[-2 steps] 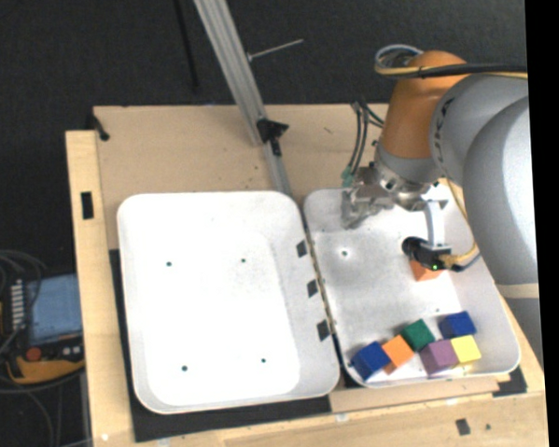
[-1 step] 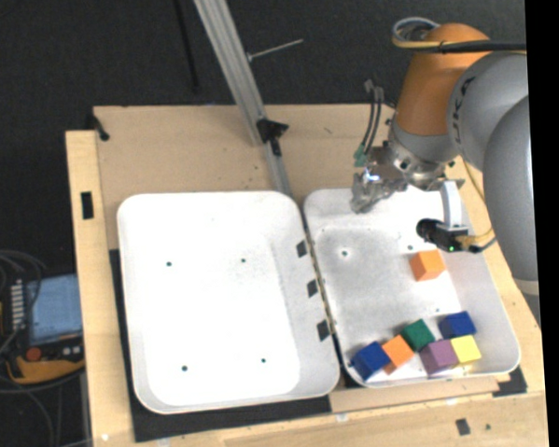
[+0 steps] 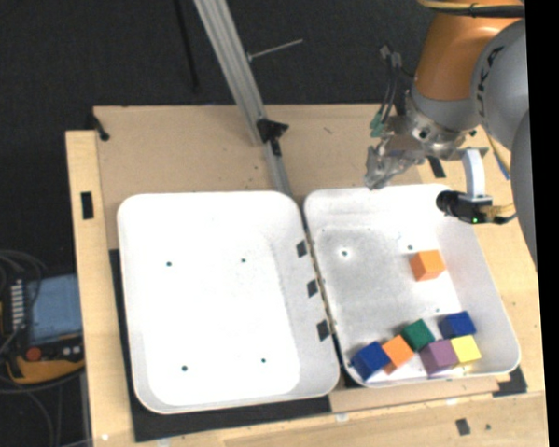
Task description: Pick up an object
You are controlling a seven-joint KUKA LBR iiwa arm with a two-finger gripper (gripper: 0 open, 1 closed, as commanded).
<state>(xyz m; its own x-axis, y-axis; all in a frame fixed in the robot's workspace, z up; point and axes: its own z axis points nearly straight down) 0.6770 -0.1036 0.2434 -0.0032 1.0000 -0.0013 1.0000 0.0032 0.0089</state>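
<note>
The right bin [image 3: 358, 288] holds several small blocks. One orange block [image 3: 427, 264] lies alone toward the bin's right side. Along the near edge sit a blue block [image 3: 370, 359], an orange block [image 3: 397, 351], a green block [image 3: 418, 335], a purple block [image 3: 439, 355], a yellow block [image 3: 466, 349] and a second blue block [image 3: 457, 325]. My gripper [image 3: 382, 174] hangs above the far rim of the right bin, well away from every block, with nothing visible between its fingers.
The left bin [image 3: 218, 296] lies beside the right one, with black clips [image 3: 313, 286] along the seam between them. A slanted metal pole [image 3: 239, 80] rises from the bench behind the bins. The bench's back edge runs behind the gripper.
</note>
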